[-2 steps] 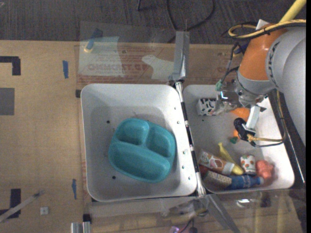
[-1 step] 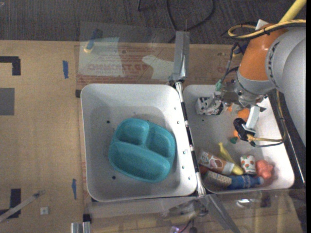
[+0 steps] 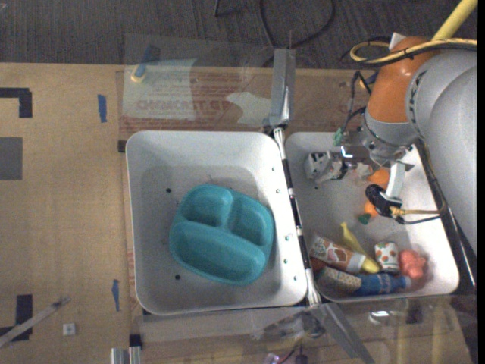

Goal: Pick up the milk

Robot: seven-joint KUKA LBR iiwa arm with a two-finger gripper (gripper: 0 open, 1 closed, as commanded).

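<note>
Milk (image 3: 386, 255): seemingly the small white carton with red markings, lower right of frame, standing low in the right bin (image 3: 301, 152).

Sweep from the left:
- The bench (image 3: 61, 226) is bare cardboard with tape marks.
- The left bin (image 3: 138, 152) holds a teal divided plate (image 3: 221, 233).
- The gripper (image 3: 327, 165) sits in the right bin's upper left corner, well apart from the milk. Cannot tell if it is apart or together.
- A bottle (image 3: 341, 255) and a yellow banana (image 3: 355, 241) lie just left of the milk, with a blue tube (image 3: 383, 284) below it.
- A pink-orange lump (image 3: 414, 264) lies close on the milk's right.

Handling, by judgement: light, thin-walled, easily tipped or crushed. Take it across the flat sides at mid-height. The neighbours crowd the approach.
</note>
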